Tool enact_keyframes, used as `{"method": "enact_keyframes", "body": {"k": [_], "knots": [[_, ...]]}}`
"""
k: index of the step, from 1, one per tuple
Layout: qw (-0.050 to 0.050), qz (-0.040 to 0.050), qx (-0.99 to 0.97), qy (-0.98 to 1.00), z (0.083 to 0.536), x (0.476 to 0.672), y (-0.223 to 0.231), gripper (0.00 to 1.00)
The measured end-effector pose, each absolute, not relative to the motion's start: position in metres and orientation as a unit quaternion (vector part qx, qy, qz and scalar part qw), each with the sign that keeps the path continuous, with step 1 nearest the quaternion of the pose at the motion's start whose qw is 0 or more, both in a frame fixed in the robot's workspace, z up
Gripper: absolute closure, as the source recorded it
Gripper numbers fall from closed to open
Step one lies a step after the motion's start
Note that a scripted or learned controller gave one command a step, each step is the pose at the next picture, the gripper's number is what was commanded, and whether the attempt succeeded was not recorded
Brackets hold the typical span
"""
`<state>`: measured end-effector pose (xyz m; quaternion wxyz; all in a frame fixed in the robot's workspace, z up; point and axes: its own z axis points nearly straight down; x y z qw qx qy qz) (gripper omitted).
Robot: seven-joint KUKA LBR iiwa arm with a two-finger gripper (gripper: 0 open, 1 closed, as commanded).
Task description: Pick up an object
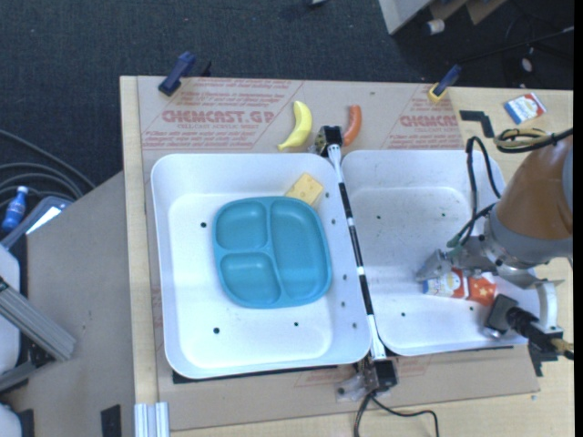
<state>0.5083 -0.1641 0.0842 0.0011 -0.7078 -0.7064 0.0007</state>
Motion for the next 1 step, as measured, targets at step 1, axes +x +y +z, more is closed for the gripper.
{"method": "enact_keyframes", "body": {"k": [1], "knots": [[-0.001, -0.0001, -0.707, -0.707, 0.0850, 0.5846, -0.2055, 0.00]]}}
